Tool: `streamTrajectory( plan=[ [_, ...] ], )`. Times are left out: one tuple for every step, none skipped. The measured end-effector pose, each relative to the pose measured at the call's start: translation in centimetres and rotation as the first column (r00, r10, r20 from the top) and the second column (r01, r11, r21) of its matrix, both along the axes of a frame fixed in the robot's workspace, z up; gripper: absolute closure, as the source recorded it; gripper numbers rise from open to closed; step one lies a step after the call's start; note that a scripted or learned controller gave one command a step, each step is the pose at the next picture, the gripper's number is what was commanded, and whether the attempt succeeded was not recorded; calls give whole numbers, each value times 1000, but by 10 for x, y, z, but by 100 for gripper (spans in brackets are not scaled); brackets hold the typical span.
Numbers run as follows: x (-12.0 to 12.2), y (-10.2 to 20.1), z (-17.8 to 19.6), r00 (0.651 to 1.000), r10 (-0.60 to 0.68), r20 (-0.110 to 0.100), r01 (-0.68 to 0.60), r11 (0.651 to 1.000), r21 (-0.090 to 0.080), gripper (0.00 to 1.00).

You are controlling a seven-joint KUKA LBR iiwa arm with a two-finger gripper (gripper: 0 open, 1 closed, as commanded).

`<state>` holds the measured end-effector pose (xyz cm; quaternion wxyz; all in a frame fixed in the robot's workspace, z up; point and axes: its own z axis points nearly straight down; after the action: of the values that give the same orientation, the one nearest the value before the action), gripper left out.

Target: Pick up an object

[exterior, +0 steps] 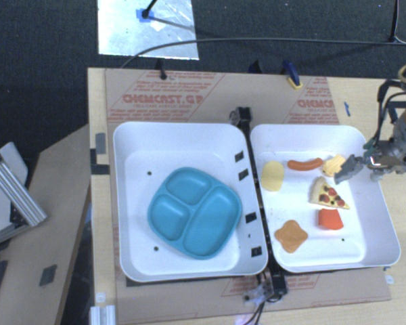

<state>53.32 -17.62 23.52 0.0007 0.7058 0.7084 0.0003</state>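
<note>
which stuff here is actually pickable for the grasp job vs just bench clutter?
Pickable, in the right bin: sausage, pizza slice, red block, pale yellow piece, orange piece, yellow piece by the gripper.

Clutter: blue divided plate in the left bin, foil sheet, cables.

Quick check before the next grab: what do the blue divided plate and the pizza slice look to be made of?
The blue divided plate looks like moulded plastic: one even colour, soft sheen, rounded compartment ridges. The pizza slice appears to be toy food, probably plastic or rubber: flat solid colours, crisp edges. Its hardness can't be judged from here.
</note>
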Motion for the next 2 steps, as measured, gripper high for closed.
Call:
streamTrajectory(
  plan=[
    [-3,7,-44,1000,-2,-3,2,1000,1,0],
    [-6,8,-107,1000,-2,-5,2,1000,2,0]
  ],
)
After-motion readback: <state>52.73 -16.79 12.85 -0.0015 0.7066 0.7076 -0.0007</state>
